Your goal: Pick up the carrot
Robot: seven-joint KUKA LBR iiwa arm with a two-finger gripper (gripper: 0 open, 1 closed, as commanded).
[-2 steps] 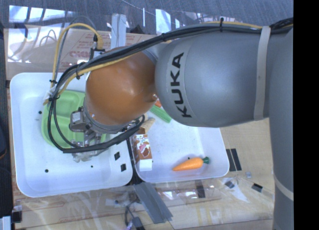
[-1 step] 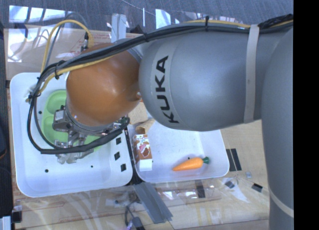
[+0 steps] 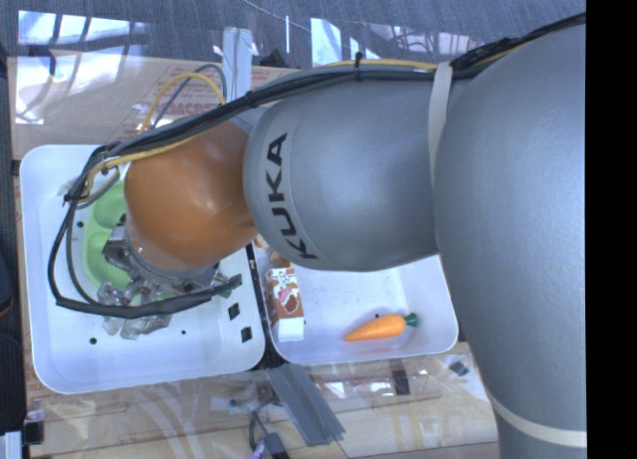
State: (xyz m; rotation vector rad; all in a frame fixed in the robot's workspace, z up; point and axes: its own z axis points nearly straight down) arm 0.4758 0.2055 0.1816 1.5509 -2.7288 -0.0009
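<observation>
1. Orange carrot with a small green top lies on its side in the right bin, near that bin's front wall, green end pointing right.
2. Carrot sits alone on bare white floor, nothing touching it, well apart from the pincer.
3. Left of the carrot in the same bin, up against the divider side, lies a small box with a brown and white printed face, long side running front to back.
4. Grey arm with black KUKA lettering comes in from the right and covers most of the right bin's back half.
5. Its orange band hangs over the left bin.
6. Pincer is down in the left bin below the orange band, metal parts low near the bin floor; open or closed, cannot tell, the wrist blocks it.
7. Black cables loop from the wrist around the left side of the pincer.
8. Green thing sits in the left bin just beside the pincer, mostly hidden by the wrist; what it is, unclear.
9. Both bins rest side by side on a wooden desk with a clear sheet over it.
</observation>
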